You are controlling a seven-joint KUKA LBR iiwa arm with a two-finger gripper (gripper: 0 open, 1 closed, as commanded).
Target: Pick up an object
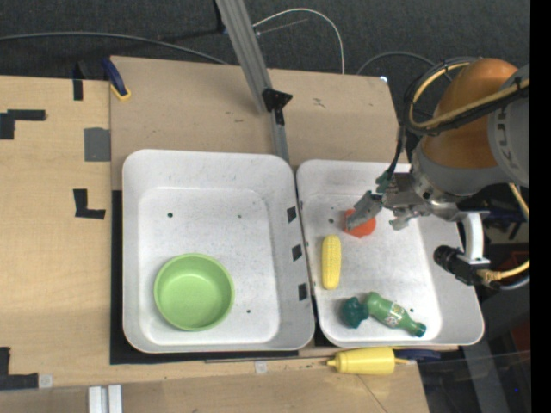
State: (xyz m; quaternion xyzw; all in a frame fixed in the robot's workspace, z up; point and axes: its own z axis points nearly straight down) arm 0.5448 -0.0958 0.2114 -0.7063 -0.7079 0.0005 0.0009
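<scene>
Looking at the right bin [448, 321], you see the gripper [385, 211] partly covering an orange object [362, 225] at its fingertips; grip state cannot be told. Corn [331, 261] lies below that object, a green bottle [389, 311] lower still. A green bowl [194, 292] sits well left.

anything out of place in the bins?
One thing: a yellow bottle-like object lies on the bench outside the right bin's front rim. The corn, green bottle, orange object and green bowl sit inside.

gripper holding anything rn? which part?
Cannot tell. The gripper sits right over the orange object in the right bin, but a grasp isn't visible.
</scene>
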